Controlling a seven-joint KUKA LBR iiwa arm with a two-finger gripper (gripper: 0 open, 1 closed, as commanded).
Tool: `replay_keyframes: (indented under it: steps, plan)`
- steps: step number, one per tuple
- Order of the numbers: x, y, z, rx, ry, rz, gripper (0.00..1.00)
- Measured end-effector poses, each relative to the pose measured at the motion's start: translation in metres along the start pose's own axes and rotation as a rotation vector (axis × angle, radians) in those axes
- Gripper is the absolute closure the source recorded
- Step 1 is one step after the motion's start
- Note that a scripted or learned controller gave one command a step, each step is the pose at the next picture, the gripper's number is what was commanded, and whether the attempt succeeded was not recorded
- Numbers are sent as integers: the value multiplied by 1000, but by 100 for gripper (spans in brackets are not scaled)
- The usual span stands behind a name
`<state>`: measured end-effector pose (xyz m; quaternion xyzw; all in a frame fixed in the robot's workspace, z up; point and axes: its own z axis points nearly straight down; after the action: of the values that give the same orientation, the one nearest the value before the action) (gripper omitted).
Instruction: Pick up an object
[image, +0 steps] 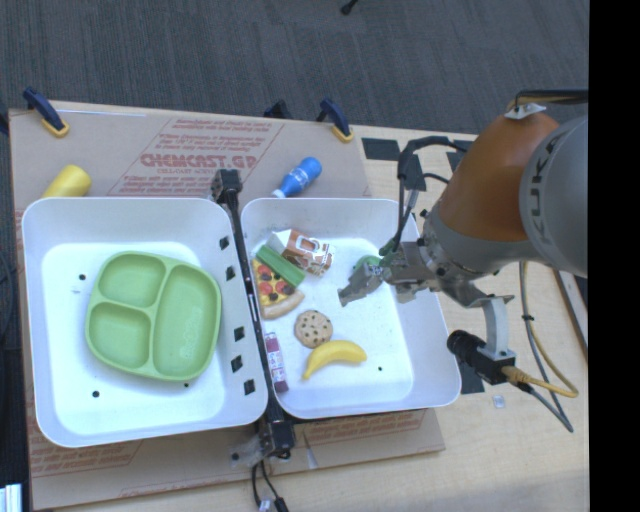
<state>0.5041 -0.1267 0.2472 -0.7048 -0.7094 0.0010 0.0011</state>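
Note:
In the right bin (425, 330) lie a yellow banana (333, 356), a round cookie (313, 327), a pizza slice (275, 287), a green block (279, 262) and a small printed packet (307, 250). My gripper (360, 280) hangs over the bin's right half, to the right of the cookie and the packet and pointing left. It is open with nothing between its fingers, and it touches none of the objects.
A green divided plate (155, 315) lies in the left bin (40, 300). A purple bar (277, 362) rests against the divider between the bins. Behind the bins lie a blue-and-white bottle (298, 177) and a yellow object (68, 181). Cables hang at the arm's right.

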Motion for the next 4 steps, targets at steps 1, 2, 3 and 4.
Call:
replay_keyframes:
  steps: [1,2,3,4]
  plan:
    - [-47,0,150,5,1,0,0]
    - [-47,2,138,4,1,-5,100]
    - [-2,-27,33,-3,1,0,100]
    - [-42,35,-34,-3,-1,0,100]
